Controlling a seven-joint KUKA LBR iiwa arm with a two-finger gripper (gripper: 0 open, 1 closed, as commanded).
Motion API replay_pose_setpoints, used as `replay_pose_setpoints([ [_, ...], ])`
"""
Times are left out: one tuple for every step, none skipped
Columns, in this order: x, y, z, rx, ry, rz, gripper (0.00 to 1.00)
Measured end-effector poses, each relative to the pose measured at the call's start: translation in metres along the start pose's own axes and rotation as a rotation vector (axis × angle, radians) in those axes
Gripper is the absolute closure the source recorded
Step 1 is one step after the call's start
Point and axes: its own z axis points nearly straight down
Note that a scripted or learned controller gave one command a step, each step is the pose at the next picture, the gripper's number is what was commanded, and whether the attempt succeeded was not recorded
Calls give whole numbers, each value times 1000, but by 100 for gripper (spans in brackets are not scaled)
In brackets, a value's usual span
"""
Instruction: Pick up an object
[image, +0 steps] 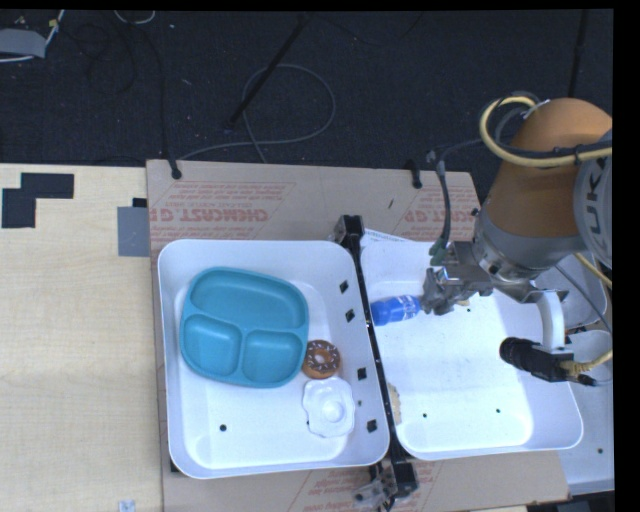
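I see two bins side by side on the desk. In the left bin (200, 440), a divided plate (243, 326) lies left of a doughnut (321, 358); a lid (329, 408) sits just before the doughnut. In the right bin (480, 420), a bottle (394, 309) lies near the dividing edge.

1. The floor (300, 80) at the top is dark, with thin cables (290, 85) in loops on it.
2. A pale wooden bench (70, 350) fills the left side.
3. Dark and grey patches (40, 195) lie on the bench.
4. A brown cardboard sheet (260, 205) with red print lies further right.
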Motion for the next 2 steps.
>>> replay_pose_setpoints([
  [40,-20,7,2,0,0,100],
  [95,-39,25,3,-1,-1,100],
])
